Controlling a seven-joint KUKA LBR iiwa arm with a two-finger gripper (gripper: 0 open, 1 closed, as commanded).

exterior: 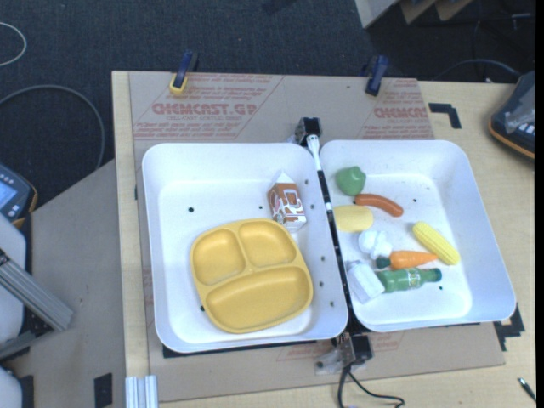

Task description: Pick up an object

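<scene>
Objects cluster in right bin (pixel 459 177), left half: green pepper (pixel 350 179), sausage (pixel 378 203), corn (pixel 436 243), carrot (pixel 414 259), green bottle (pixel 408 279). Left bin (pixel 161 194) holds yellow divided plate (pixel 249 274), carton (pixel 287 204) at its upper-right edge. Open floor along right bin's right side. Tool state: cannot tell.

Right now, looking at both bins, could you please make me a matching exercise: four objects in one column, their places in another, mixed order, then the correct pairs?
Objects:
1. yellow divided plate
2. green bottle
3. corn cob
4. small brown carton

Places:
A. right bin, toward its right side
B. left bin, front half
C. left bin, beside the divider between the bins
D. right bin, near its front edge

Pairs: 1-B, 2-D, 3-A, 4-C
</scene>
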